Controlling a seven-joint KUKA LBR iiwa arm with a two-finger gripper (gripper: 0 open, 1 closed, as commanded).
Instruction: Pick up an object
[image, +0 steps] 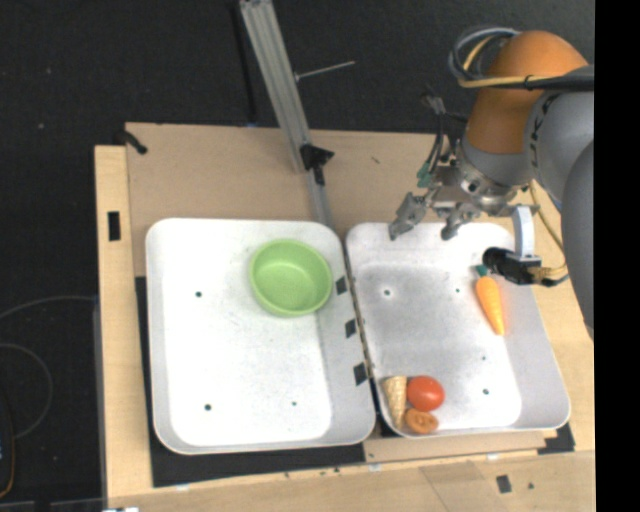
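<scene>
1. The arm comes in from about 2 o'clock, its orange band sitting high over the far right corner of the bench.
2. The gripper hangs over the 12 o'clock rim of the right bin. Its two fingers are spread apart with nothing between them.
3. There are several things it could pick up. A carrot lies at the 3 o'clock side of the right bin, pointing roughly from 12 to 6, well apart from the gripper.
4. At about 6 o'clock in the same bin a small cluster is pressed into the near edge. It holds a red tomato, a pale wedge-shaped piece touching it on the 9 o'clock side, and a small orange-brown piece just under the tomato.
5. The left bin holds a green bowl, upright and mouth up, toward its 1 o'clock corner, near the wall shared with the right bin.
6. A grey metal rail slants down from 12 o'clock and ends near where the two bins meet.
</scene>
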